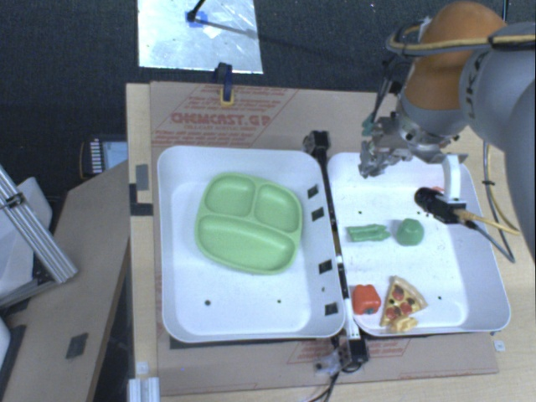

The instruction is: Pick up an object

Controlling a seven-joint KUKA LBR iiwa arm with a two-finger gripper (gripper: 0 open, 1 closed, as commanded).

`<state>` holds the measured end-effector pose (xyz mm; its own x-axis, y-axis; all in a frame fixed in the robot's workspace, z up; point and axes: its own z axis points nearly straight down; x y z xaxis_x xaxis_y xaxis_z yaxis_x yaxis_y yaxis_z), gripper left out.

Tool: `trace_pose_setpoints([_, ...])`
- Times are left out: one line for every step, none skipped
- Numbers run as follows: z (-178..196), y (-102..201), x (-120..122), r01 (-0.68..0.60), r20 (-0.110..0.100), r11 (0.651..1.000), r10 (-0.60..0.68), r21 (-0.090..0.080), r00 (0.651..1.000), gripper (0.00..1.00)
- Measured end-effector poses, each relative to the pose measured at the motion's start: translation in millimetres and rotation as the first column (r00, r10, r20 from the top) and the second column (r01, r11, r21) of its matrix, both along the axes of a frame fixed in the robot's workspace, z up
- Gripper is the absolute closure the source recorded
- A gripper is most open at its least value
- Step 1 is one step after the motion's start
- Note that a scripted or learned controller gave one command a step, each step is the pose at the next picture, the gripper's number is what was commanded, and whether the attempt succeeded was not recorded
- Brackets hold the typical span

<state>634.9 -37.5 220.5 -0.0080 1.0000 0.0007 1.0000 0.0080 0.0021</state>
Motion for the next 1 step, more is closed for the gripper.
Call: trace_pose_setpoints([-5.6,60.4,0.7,-0.002,0.000,1.000,0.002,0.001,1.000,1.00])
